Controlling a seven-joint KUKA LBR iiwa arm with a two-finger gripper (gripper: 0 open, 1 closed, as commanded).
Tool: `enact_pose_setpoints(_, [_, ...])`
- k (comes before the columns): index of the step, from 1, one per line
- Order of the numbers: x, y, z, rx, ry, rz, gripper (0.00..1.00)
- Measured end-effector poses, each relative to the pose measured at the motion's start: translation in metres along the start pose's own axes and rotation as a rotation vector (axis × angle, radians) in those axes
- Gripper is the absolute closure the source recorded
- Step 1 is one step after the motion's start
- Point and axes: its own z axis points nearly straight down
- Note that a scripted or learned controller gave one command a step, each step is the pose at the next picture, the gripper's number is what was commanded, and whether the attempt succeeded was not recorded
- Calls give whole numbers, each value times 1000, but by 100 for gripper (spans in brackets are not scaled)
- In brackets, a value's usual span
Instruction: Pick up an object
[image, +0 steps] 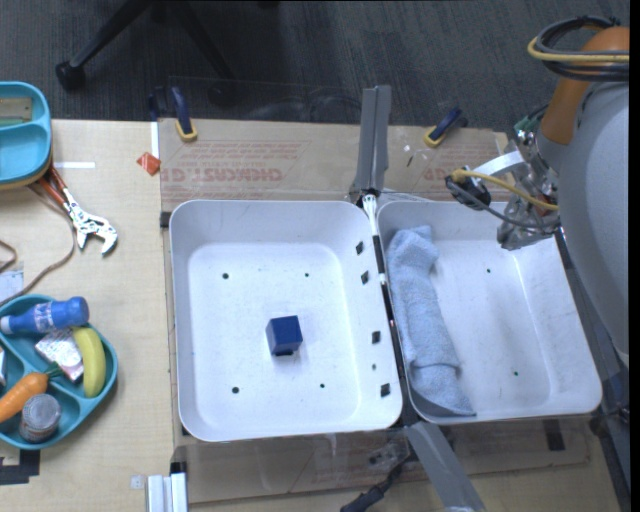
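Hovering at the frame's upper right over the right bin: gripper, jaw state impossible to tell; blue cube sitting in the left bin, grey cloth lying right of centre.

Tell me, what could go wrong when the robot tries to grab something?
The gripper hangs at the far edge of the right white bin, while the small blue cube sits alone in the left white bin. Reaching it means crossing the divider, which it might bump. The long grey folded cloth is nearer but floppy, so it could slip or drag.
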Motion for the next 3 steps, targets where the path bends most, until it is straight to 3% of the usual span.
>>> enact_pose_setpoints(1, [0,-15,60,1,-1,-2,100])
enact_pose_setpoints(2, [0,-15,51,0,-3,-6,100])
enact_pose_setpoints(3, [-12,22,-112,0,2,-188,100])
